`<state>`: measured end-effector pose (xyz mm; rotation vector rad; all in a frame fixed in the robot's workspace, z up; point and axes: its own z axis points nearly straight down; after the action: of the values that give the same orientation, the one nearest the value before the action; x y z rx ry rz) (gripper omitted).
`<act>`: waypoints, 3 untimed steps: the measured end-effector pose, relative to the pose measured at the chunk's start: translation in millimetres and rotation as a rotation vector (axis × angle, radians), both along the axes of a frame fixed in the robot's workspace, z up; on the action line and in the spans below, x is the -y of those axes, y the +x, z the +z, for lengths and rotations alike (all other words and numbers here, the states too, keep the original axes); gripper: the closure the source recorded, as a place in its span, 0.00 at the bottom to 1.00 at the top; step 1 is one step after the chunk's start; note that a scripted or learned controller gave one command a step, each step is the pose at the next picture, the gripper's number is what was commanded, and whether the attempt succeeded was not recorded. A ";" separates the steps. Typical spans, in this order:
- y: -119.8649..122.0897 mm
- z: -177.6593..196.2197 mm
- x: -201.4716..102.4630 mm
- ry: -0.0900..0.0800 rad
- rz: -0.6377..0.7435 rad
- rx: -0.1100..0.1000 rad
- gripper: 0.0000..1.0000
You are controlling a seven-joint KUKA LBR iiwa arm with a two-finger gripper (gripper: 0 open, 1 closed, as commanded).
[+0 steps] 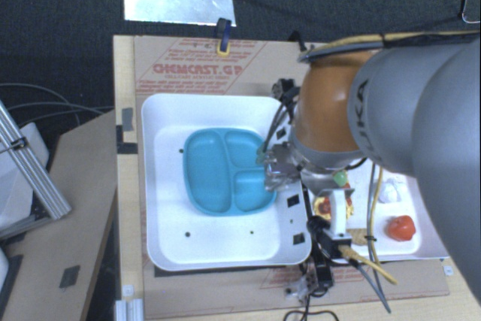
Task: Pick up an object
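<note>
My arm (406, 101) reaching in from the right of frame, grey casing bulking across the upper right, orange band just left of it near centre, wrist pointing down, gripper (272, 171) at centre frame, too cluttered for me to read more

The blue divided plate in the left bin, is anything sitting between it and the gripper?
Nothing visible does. The gripper is already down at the right edge of the blue divided plate in the left bin, with no other object lying between them. The arm's own bulk hides part of the right bin.
</note>
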<state>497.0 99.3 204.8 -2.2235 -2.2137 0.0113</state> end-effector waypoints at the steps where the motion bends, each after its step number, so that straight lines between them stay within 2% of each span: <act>1: 75.6 134.8 -68.3 0.009 0.015 0.028 1.00; 2: 32.1 246.9 -76.8 0.009 0.012 0.021 1.00; 3: 86.0 79.4 -78.9 -0.003 0.004 -0.004 1.00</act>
<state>583.0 178.2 284.2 -2.2190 -2.2172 0.0182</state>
